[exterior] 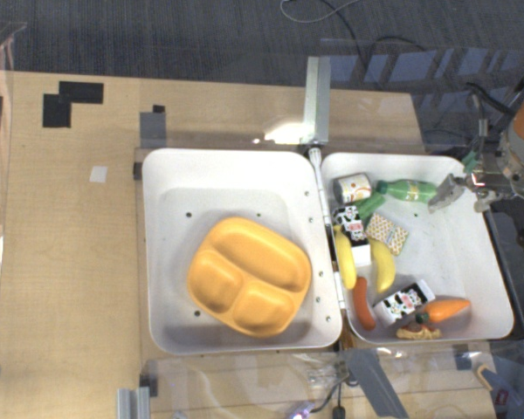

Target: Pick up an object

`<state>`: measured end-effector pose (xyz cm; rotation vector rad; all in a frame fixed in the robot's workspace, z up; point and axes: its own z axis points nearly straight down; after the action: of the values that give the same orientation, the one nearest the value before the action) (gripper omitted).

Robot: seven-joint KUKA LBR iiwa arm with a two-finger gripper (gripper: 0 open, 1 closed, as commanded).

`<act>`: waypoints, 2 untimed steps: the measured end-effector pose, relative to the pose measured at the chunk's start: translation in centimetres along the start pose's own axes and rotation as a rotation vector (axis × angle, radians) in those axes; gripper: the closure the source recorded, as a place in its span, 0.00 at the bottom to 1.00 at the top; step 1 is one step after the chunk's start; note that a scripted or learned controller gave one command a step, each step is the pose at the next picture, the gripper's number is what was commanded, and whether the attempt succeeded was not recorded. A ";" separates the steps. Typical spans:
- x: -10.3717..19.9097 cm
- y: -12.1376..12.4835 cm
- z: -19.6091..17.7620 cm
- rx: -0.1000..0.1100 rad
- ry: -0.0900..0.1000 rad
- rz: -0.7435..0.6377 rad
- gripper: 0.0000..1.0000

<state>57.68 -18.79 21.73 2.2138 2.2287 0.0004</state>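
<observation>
Grey and unladen, the gripper [448,192] hovers over the right bin's [498,321] upper edge beside the green bottle [409,189], its spread impossible to tell, so the approach seems in hand and next calls for descending onto that bottle

We find no legible text, brand, number or sign here. The small can [353,186] and the two black-and-white cartons [352,223] [403,300] in the right bin [498,299] carry printed patterns, but we cannot read them; they are too small and blurred.
</observation>
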 end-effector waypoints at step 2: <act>8.8 -5.5 12.7 -0.015 -0.007 -0.417 0.00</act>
<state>52.15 -10.06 9.01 1.6960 2.6253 0.0088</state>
